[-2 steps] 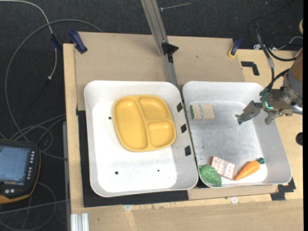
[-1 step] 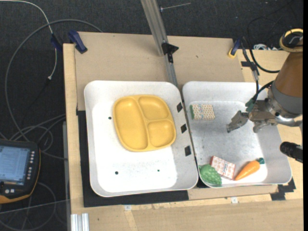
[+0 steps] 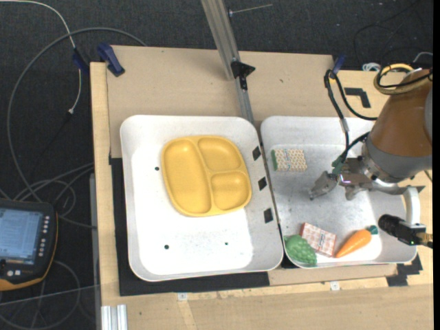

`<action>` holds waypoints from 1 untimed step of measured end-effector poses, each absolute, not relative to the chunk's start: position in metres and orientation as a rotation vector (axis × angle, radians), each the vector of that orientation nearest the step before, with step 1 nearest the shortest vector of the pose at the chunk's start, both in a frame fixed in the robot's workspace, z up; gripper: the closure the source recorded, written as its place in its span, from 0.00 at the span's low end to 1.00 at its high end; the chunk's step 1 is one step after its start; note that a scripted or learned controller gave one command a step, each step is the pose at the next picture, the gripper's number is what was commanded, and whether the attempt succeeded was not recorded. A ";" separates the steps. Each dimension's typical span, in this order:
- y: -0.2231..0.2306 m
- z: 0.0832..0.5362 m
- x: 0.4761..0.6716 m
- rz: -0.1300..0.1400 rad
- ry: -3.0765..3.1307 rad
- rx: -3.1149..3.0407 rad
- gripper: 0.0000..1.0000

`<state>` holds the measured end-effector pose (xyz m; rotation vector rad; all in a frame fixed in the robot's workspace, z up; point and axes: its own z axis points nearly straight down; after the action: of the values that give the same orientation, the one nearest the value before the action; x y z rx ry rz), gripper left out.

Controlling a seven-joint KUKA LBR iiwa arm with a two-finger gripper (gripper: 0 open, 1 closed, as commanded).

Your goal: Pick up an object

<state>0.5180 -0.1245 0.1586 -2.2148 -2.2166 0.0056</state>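
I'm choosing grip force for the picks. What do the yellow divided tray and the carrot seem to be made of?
The yellow tray looks like moulded hard plastic with a smooth, semi-matte finish: even colour, rounded compartment walls, soft sheen. The carrot looks like a toy, probably plastic, though rubber or foam is possible: uniform orange body, flat green top, no natural texture. The view is too coarse to settle which.

A yellow three-compartment tray point(image 3: 205, 174) lies in the left bin point(image 3: 137, 184). In the right bin point(image 3: 302, 129), a dotted green-edged packet point(image 3: 289, 159) sits near the far wall, while a green leafy toy point(image 3: 300, 249), a red-patterned packet point(image 3: 318, 238) and a toy carrot point(image 3: 355, 242) lie along the near edge. The claw point(image 3: 335, 186) hangs over the bin's middle, its fingers spread apart with nothing between them. Both bins rest on the tabletop point(image 3: 172, 81).
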 end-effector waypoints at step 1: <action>-0.120 0.114 0.513 0.005 -2.216 -2.216 0.00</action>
<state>0.5126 -0.1195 0.1142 -2.2156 -2.2163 0.0050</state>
